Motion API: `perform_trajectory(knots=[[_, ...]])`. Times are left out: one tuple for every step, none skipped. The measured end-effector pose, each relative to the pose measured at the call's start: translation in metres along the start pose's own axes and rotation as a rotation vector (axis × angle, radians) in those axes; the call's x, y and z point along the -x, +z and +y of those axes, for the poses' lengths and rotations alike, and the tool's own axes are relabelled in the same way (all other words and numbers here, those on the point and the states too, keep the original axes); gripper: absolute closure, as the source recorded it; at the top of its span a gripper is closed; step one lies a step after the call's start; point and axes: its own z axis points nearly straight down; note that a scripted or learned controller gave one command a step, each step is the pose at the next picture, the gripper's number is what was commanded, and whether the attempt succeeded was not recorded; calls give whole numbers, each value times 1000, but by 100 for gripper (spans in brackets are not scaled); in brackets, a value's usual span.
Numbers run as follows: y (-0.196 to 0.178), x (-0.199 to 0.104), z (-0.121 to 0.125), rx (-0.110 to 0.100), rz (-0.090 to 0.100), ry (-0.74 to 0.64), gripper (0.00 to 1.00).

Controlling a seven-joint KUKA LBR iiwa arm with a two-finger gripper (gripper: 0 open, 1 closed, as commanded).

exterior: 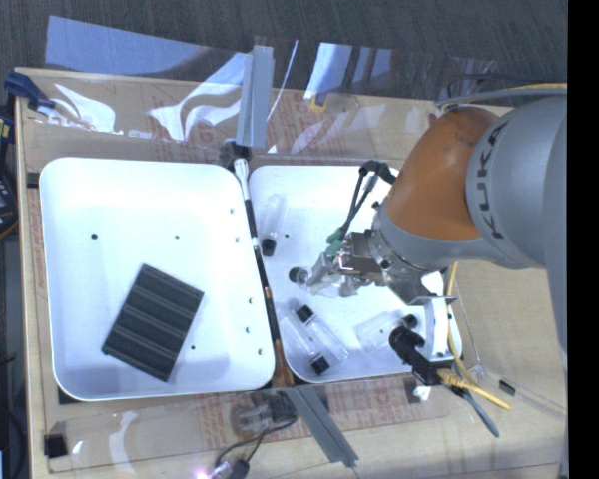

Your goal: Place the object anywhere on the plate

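The job is not done yet. The dark plate point(154, 321) with ridges lies flat in the left bin point(120, 208), and nothing sits on top of it.

The things to pick from are little clear bottles with black caps. They are all in the right bin point(314, 190), well apart from the plate. One bottle point(315, 335) lies on the side of that bin nearest the plate. Another bottle point(272, 224) lies close to the wall between the two bins, up and to the right of the plate. A third clear one point(377, 329) lies farther from the plate, under the arm point(449, 188).

The hand point(317, 273) is low in the right bin, among the bottles and far from the plate. I cannot tell if it is wide or narrow. I also cannot tell if it has a bottle, since the metal parts and the clear bottles blur together there.

So I think the job is at its start, at the picking-up step. What is left is to get a good hold of one bottle, lift it over the wall between the bins, carry it to the plate and set it down there.
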Motion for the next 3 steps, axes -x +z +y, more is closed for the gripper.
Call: perform_trajectory(knots=[[25, -56, 76, 18, -2, -12, 100], [40, -132, 166, -2, 0, -73, 100], [136, -254, 152, -2, 1, -84, 100]])
